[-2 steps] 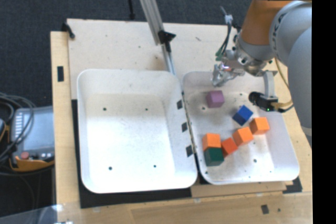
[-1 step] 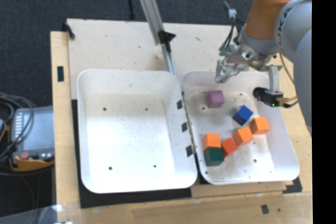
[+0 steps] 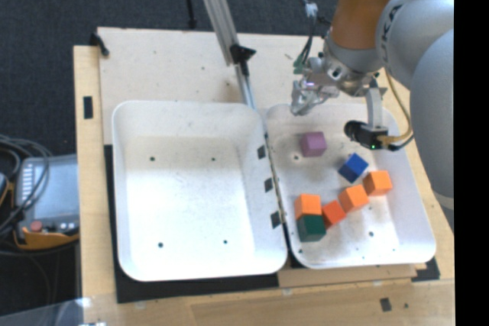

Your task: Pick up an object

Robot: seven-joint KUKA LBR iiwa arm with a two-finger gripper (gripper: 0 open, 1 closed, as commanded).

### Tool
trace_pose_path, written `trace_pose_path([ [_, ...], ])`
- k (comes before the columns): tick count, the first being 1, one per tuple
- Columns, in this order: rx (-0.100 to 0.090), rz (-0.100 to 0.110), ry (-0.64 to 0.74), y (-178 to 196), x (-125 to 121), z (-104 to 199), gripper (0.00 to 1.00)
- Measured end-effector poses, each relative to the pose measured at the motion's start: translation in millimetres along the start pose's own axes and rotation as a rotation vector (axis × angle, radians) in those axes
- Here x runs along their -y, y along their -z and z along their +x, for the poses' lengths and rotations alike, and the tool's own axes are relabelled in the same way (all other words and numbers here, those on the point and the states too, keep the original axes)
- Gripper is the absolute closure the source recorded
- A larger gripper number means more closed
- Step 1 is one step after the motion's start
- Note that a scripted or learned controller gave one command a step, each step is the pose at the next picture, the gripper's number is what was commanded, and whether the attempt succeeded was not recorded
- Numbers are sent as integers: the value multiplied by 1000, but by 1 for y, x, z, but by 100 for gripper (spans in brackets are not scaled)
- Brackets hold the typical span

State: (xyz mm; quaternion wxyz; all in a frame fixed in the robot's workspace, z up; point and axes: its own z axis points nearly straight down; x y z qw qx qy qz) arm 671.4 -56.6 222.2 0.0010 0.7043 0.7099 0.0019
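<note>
camera view: your two-finger gripper [image 3: 304,101] hangs above the far end of the right white plastic bin [image 3: 412,237], with nothing seen between its fingers; whether they stand open or closed you cannot tell. the small purple cube [image 3: 312,143] lies just beneath and nearest to it, apart from the blue cube [image 3: 353,167], the orange cubes [image 3: 354,197] and the dark green cube [image 3: 311,227]. judged light, stiff and not fragile, with smooth faces that may slip. take it across two opposite flat sides, square on. the left white bin [image 3: 130,256] adjoins.
</note>
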Motion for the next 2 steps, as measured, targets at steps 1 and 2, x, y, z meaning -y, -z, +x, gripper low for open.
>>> trace_pose_path([
  [1,0,4,0,-4,-2,59,100],
  [2,-1,5,1,6,6,111,100],
])
